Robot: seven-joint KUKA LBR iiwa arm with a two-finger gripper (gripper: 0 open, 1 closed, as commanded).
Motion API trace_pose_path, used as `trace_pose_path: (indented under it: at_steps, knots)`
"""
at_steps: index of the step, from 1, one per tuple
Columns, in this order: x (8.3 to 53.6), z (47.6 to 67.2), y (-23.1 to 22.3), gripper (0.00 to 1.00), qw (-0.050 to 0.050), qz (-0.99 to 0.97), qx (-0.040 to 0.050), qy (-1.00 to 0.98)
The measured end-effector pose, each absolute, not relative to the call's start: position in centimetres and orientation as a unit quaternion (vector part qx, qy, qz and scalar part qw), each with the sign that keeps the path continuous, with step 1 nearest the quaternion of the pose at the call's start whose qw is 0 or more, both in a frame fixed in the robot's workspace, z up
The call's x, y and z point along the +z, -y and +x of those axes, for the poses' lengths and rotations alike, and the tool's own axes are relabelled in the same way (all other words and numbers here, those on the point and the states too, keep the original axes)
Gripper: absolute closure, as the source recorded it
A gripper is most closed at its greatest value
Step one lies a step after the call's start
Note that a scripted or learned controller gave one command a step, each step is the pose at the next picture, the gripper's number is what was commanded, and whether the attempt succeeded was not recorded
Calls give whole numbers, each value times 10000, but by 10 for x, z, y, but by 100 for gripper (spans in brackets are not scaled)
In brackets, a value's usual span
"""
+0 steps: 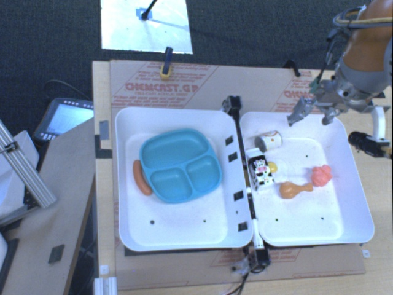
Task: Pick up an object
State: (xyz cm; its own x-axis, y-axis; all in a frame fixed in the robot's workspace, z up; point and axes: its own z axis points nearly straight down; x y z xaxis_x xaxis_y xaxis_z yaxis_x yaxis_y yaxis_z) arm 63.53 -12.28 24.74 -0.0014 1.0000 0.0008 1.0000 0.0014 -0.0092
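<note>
My gripper (pixel 315 113) hangs over the back edge of the right bin (pixel 344 226), with its two fingers spread open and nothing between them. Below it in that bin lie a white cylinder (pixel 269 141), a black-and-white cow-patterned block (pixel 262 173) with a small yellow piece (pixel 272 166) beside it, an orange drumstick toy (pixel 295 189) and a pink lumpy toy (pixel 321 175). The white cylinder is the object closest to the gripper, to its lower left.
The left bin (pixel 132 226) holds a blue divided plate (pixel 180 165) and an orange sausage toy (pixel 141 177) along its left side. A black divider (pixel 241 177) runs between the bins. A tablet (pixel 61 118) and a metal rail (pixel 24 168) sit at the left.
</note>
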Motion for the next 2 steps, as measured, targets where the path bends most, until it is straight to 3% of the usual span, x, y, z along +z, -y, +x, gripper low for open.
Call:
trace_pose_path:
  at_steps: [1,2]
  knots:
    - [254,637,123,0,-9,-7059,-4,7083]
    - [194,638,129,0,8,-7066,9,7076]
